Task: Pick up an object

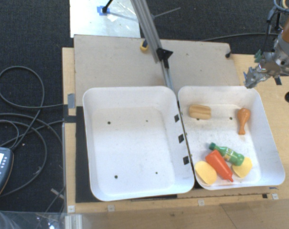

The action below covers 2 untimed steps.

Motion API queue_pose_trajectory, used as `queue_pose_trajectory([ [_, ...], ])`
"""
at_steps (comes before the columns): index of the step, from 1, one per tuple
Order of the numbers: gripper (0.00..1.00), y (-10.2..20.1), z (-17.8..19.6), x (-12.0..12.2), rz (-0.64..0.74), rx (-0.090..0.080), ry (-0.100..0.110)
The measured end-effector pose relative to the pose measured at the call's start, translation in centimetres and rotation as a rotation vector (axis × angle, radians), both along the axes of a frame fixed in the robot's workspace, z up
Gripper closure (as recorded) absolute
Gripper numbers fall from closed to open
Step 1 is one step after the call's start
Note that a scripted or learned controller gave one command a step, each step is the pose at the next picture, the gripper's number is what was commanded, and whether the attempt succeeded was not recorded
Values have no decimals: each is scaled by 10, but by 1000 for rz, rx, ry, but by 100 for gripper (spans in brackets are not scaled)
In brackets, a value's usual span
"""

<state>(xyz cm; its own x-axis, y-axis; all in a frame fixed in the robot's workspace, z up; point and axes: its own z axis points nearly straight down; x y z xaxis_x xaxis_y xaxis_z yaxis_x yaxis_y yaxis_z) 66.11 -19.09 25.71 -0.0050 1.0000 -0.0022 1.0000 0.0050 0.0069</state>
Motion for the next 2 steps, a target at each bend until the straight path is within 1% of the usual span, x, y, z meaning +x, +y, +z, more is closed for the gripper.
queue_pose_trajectory([
  [1,100,44,-3,-5,5,3,5],
  [2,100,106,-11,-17,7,5,7],
])
